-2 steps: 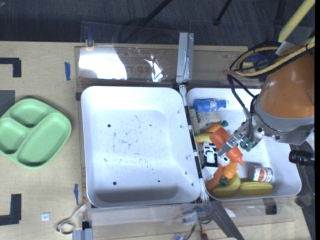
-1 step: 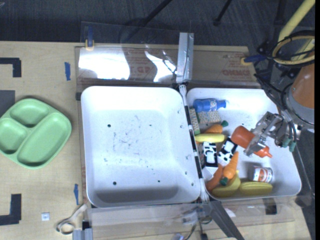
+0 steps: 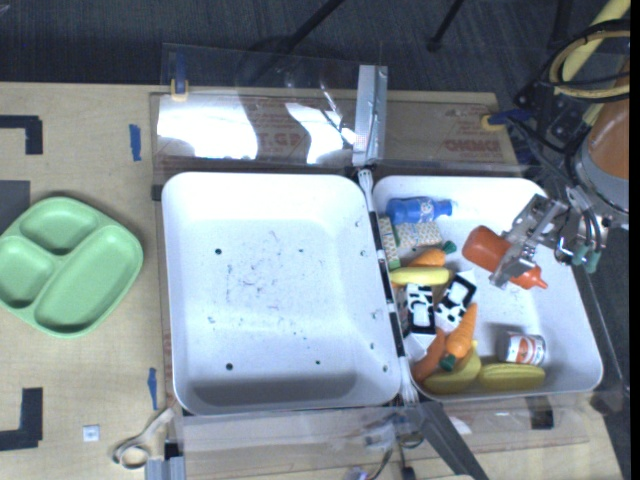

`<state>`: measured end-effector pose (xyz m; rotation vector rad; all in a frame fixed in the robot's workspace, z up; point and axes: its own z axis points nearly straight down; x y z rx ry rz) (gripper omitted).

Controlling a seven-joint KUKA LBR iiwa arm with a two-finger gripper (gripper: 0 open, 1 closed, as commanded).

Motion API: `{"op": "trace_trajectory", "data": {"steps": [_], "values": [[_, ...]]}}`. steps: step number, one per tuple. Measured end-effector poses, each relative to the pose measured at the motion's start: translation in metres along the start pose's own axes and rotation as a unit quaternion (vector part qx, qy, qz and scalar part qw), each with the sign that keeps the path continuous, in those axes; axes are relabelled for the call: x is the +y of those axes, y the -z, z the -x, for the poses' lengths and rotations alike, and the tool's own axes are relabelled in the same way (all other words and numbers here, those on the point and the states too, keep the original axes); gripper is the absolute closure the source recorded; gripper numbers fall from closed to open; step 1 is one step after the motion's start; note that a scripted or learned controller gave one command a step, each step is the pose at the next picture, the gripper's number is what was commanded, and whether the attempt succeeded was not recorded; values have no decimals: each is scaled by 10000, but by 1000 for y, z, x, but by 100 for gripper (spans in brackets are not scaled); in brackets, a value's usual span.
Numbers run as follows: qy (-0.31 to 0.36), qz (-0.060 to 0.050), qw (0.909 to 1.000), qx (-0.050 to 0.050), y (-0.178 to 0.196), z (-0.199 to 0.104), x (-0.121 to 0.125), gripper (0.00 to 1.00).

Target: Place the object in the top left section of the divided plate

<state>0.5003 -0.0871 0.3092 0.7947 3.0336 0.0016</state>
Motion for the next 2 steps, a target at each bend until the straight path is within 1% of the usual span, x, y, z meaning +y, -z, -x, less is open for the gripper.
{"op": "trace_trajectory", "data": {"steps": [1,2], "values": [[1860,-1,9826,14,-10,0,-41,100],[3923,5,9198,14,-82,19,-75,100]]}}
